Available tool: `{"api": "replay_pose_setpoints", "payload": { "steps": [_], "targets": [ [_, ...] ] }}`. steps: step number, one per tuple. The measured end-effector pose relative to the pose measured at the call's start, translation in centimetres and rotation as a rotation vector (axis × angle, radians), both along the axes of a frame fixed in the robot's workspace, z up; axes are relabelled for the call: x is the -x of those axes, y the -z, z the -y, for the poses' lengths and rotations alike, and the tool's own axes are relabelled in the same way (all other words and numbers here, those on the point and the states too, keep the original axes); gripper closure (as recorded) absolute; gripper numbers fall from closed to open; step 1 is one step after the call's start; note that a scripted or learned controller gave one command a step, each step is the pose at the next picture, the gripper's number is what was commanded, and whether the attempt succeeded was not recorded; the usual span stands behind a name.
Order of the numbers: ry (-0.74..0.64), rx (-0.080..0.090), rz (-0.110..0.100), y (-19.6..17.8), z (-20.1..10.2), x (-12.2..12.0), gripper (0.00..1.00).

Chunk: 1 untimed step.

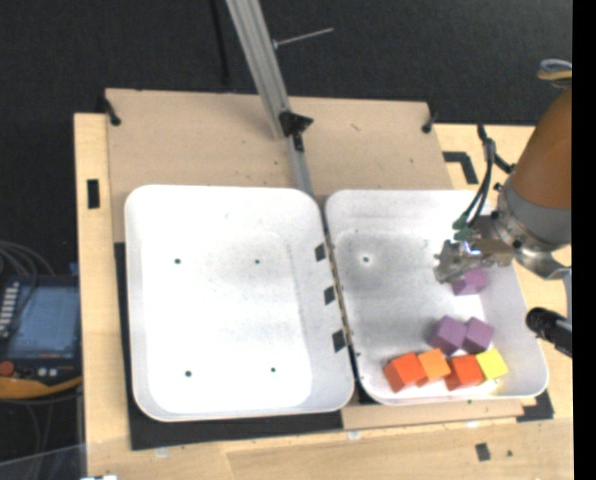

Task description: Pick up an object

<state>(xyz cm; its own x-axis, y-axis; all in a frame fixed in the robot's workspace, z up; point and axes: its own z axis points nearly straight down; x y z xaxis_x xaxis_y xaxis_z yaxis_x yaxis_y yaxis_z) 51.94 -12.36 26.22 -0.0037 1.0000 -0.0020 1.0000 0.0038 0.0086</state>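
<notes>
My gripper (461, 265) hangs low over the right bin (398, 228), near its right side. A purple block (469, 282) sits directly under its tip, partly covered by it. Whether the block is between the fingers is not visible. Further toward the bin's front lie two more purple blocks (462, 333) side by side. Along the front wall is a row of blocks: a red-orange one (406, 370), an orange one (435, 364), another red-orange one (466, 370) and a yellow one (492, 364).
The left bin (223, 298) sits beside the right one, with small clips along the shared edge (330, 293). A slanted metal pole (263, 58) rises behind the bins. A screen device (38, 328) with cables lies off the bench at left.
</notes>
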Motion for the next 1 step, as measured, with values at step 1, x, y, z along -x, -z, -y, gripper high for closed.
{"api": "replay_pose_setpoints", "payload": {
  "steps": [1],
  "targets": [
    [-0.003,-0.003,-0.01,1.58,-5.01,-1.14,1.0]
  ]
}}
